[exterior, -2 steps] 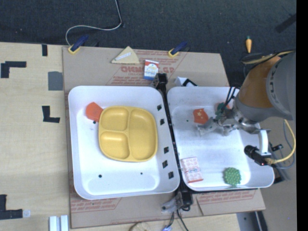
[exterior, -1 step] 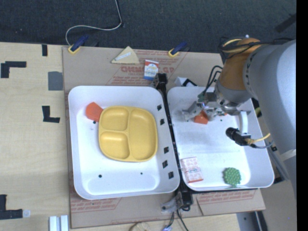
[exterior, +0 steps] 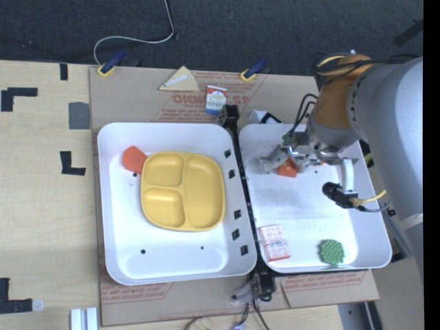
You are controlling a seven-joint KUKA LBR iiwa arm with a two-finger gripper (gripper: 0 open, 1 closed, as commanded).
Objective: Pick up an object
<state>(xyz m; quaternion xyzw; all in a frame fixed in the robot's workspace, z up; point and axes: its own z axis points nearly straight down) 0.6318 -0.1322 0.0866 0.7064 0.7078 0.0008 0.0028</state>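
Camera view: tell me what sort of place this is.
Most likely a robotics lab bench set up for grasping trials. A grey arm reaches over two white bins clamped onto cardboard, holding assorted test items such as a yellow divided plate and a green ball. Loose cables run nearby.

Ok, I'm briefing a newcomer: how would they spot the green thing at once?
Start at the right-hand bin, the one the arm reaches into. In its near right corner lies the green ball, round and bumpy. Its neighbour, a flat red-and-white card, lies apart to its left.
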